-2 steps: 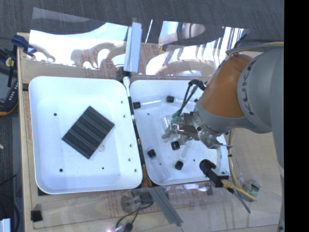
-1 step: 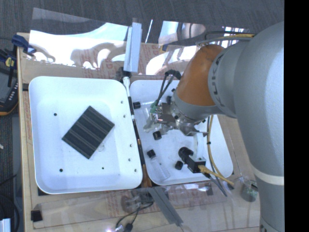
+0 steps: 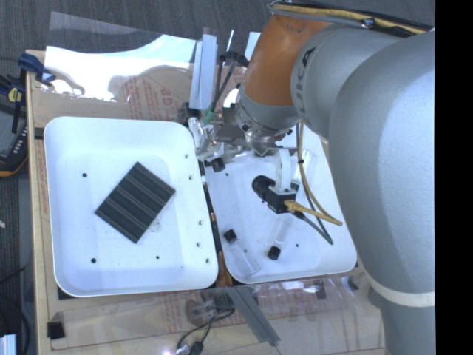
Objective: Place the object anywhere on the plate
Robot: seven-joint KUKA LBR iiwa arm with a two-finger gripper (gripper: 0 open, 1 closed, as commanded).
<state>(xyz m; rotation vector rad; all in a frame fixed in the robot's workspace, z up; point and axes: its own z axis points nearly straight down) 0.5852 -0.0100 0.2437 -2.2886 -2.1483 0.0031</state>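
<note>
Recommendation: the arm (bulky, overhanging the right bin) should grip an object squarely, lift it clear of the dividing rims, and set it down on the ribbed plate, which lies bare in the left bin.

Pose: the wrist bends down at the right bin's far-left corner. Whether the gripper is apart or together cannot be told.

A small black piece and a second black piece lie loose near that bin's front, well apart from the gripper.

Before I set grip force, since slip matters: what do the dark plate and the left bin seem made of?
Dark plate: matte dark grey with parallel ridges, likely rubber or moulded plastic.
Left bin: smooth, slightly glossy white with rounded corners, probably formed plastic.
</note>
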